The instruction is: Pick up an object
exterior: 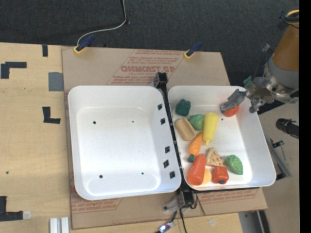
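Red-orange toy piece (231, 111) sits at the tips of the gripper (232, 103), near the upper right corner of the right bin (252, 130); the grey fingers (234, 99) slant down onto it and close narrowly about its top, so it looks pinched between them (whether it is lifted clear of the bin floor I cannot tell). Behind the fingers the grey wrist widens into the arm's orange band (286, 50), reaching in from the right edge.

Under everything lies a pale wooden bench (29, 144) with a sheet of brown cardboard (141, 67) printed in red letters, clipped at its far edge by a yellow clamp (83, 43) and a blue-and-yellow clamp (193, 48). Dark carpet (58, 8) fills the background, crossed by a thin pale cable (121, 8).

Both bins are shallow, white and smooth with rounded corners, joined by a black hinge strip (166, 130). Small dark dots mark the floor of the left bin (116, 144).

Plastic toy foods cluster in the right bin: a dark green piece (182, 107) near the top, a light green rounded one (197, 122), a yellow corn-like cob (210, 126), a tan bread roll (184, 128), a slim orange carrot (195, 144), a fat red-orange carrot (197, 170), a tan wedge (214, 157), a small red piece (220, 174) and a bumpy green one (234, 164).
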### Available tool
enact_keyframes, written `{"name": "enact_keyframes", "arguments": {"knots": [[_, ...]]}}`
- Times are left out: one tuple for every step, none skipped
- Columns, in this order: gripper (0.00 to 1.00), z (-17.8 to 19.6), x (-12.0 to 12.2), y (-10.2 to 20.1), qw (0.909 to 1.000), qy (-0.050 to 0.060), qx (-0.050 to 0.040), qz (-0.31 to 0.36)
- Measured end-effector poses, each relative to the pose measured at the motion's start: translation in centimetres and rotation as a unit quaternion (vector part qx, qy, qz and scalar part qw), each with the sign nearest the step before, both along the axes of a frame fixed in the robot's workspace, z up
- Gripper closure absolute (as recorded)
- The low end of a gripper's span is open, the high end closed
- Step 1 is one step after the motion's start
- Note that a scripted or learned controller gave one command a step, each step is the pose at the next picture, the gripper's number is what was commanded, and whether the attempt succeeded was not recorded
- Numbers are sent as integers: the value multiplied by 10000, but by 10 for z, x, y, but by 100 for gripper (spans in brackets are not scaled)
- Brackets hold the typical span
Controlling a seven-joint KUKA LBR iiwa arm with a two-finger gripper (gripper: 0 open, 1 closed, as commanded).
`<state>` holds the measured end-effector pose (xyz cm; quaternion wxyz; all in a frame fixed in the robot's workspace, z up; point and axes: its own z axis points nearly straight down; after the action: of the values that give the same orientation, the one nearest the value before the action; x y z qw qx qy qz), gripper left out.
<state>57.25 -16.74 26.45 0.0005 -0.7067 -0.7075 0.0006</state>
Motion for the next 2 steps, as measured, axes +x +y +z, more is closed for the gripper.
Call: {"name": "enact_keyframes", "arguments": {"knots": [[0,-122,-95,37,10000,78,32,-5],[0,-181,-59,63,10000,-23,-24,2]]}}
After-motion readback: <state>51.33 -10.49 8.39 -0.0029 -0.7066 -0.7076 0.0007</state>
